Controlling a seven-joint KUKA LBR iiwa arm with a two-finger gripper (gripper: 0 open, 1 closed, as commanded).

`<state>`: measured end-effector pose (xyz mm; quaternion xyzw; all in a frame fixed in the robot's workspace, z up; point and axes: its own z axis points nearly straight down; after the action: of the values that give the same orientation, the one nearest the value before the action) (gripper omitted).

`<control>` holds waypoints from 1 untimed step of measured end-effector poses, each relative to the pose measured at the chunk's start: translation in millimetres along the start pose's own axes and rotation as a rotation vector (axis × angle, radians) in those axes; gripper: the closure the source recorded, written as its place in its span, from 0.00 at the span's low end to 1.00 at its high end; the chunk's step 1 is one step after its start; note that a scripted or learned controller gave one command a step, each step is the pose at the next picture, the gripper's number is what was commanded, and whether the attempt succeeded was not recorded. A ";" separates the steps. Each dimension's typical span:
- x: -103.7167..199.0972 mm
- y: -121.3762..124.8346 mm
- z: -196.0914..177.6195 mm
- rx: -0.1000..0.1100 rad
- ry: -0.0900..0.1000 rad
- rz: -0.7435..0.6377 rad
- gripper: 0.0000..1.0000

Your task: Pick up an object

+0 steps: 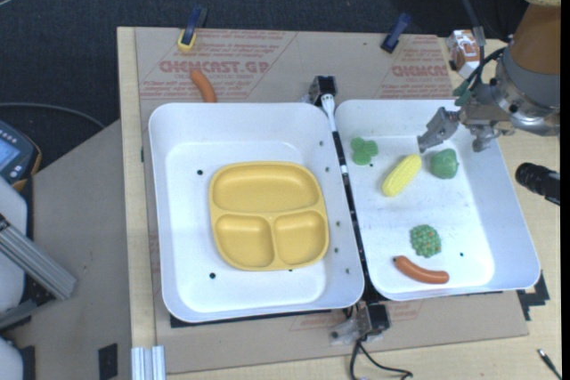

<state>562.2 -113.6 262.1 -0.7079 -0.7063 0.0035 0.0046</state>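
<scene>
Lying loose on the floor of the right bin (pixel 499 218), the green pepper (pixel 443 163) is sitting at the frame's centre right, just right of the corn cob (pixel 401 175). The gripper (pixel 459 131) is hovering just above it with fingers spread apart and nothing between them, so grasping and lifting are still remaining.

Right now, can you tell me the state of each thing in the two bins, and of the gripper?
Yellow tray: upright in the left bin, compartments bare.
Corn: lying tilted in the right bin.
Green piece: lying left of the corn.
Green vegetable: lying just below the gripper, not lifted.
Broccoli: resting apart.
Sausage: lying flat near the front wall.
Gripper: open, holding nothing.
</scene>
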 end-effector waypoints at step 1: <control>0.2 2.0 -6.2 -0.012 -0.002 -0.002 0.00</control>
<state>564.3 -113.4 268.3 -0.7070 -0.7072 -0.0002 -0.0002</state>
